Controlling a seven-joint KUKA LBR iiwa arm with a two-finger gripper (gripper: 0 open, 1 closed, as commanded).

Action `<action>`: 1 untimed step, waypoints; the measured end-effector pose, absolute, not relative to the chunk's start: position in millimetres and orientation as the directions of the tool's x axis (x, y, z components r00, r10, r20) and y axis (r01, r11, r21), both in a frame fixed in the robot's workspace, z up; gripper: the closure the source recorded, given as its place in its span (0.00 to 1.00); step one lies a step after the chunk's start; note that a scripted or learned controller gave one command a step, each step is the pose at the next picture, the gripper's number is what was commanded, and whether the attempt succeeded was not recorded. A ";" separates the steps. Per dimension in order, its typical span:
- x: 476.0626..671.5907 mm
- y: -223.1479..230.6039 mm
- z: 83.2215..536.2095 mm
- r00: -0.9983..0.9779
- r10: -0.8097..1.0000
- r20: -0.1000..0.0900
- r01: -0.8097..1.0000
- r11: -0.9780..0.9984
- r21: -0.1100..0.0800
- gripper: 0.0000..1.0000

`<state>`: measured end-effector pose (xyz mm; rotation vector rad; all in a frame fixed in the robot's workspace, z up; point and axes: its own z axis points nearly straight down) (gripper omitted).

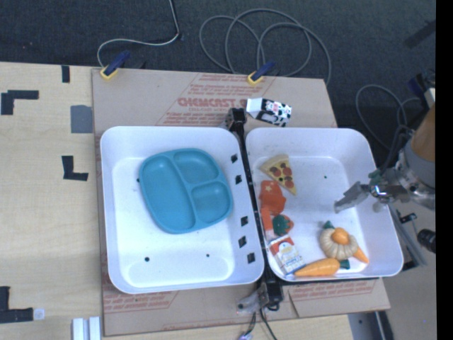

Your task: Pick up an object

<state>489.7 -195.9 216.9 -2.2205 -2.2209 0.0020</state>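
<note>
We count two shallow white bins: the left bin (120, 261) holds one blue three-compartment plastic tray (186, 189), and the right bin (354, 144) holds six toy foods, a pizza slice (280, 171), red pepper (272, 196), strawberry (281, 224), small carton (284, 252), onion (335, 239) and carrot (318, 266). The grey two-finger gripper (350, 198) hangs over the right bin's right side, above the onion, gripping nothing; we cannot tell its opening

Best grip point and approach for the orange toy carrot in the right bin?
Take the orange toy carrot across its thick middle, from straight above. It lies flat and roughly parallel to the near wall of the right white bin, so a side approach looks blocked by that wall; close across its narrow width. The end effector sits up-right of it, above the bin floor. The round tan toy lies close by.
</note>
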 end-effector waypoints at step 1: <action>484.8 -207.6 86.4 -0.001 1.000 -0.001 1.000 0.001 0.003 0.00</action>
